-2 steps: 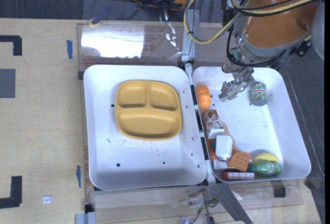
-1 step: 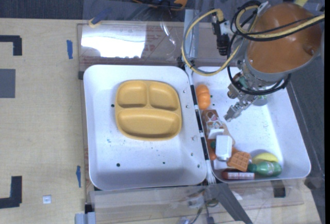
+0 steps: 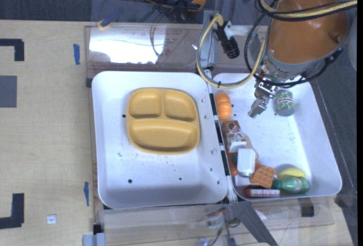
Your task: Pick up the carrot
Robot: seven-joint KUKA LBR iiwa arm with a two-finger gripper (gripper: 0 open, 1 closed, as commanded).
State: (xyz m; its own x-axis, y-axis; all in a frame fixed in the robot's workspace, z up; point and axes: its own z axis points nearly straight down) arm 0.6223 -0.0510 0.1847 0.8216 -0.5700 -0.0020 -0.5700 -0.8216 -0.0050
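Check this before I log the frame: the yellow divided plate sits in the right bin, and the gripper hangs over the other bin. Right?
Not quite. The camera view shows the yellow divided plate in the left bin, not the right. The gripper does hang over the other bin, the right bin.

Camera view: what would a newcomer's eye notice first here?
The arm's big orange band stands out at the upper right, with the claw hanging over the right bin. Next is the yellow divided plate in the left bin, then toy foods crowded along the right bin's left and lower edges.

right bin point(image 3: 317, 143) centre open, toys point(image 3: 266, 177) crowding left
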